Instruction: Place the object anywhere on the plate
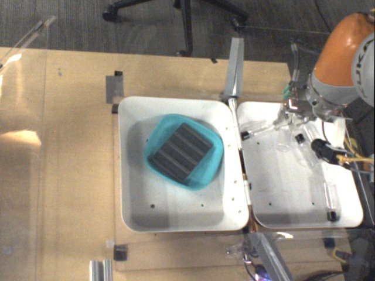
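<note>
Dark ribbed block (179, 150) sits on the teal plate (212, 171), flat, turned at a diagonal, roughly centred and well inside the rim. The plate lies in the left bin (135, 206), a bit toward the back, with white floor showing around it on all sides. As I judge it, the object is already where the task wants it: resting on the plate, nothing touching it.

My pincer (291, 105) is over the right bin (293, 212), near its back edge, well apart from plate and block. I can't tell how it stands: the wrist and clear, shiny parts below it blur into the white bin floor, so whether it is apart or together is not readable. Nothing dark or block-like shows under my wrist, so I won't claim a hold on anything.

Why I'm parked here: looks like a retreat pose off to the side of the plate, leaving the left bin unobstructed, but that's a guess.

Hard to make out: thin clear and black bits on the right bin floor, maybe cables or fixture parts, can't identify. My arm (345, 45) is cut off at the right edge, orange band visible. 1 metal post (235, 69) stands at the seam between the 2 bins.
</note>
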Robot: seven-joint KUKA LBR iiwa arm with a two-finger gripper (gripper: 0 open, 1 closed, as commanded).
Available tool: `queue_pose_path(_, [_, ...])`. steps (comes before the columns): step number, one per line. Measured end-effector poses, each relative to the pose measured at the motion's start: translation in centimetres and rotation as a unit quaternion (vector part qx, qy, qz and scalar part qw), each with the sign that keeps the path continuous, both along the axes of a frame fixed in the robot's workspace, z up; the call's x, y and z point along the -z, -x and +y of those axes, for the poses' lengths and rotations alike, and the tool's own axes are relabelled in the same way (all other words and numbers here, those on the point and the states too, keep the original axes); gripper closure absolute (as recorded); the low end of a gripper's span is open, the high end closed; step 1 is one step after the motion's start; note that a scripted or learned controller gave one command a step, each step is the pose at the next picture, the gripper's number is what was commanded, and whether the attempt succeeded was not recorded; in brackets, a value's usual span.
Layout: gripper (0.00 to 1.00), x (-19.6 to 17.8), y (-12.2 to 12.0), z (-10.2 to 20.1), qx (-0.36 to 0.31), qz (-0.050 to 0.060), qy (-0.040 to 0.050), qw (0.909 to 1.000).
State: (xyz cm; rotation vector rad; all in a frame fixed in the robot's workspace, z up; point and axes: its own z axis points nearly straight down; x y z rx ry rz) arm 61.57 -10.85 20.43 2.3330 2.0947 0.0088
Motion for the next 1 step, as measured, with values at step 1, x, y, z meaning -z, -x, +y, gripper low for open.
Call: queue_pose_path(1, [0.0,0.0,0.0,0.0,0.0,0.0,0.0,1.0])
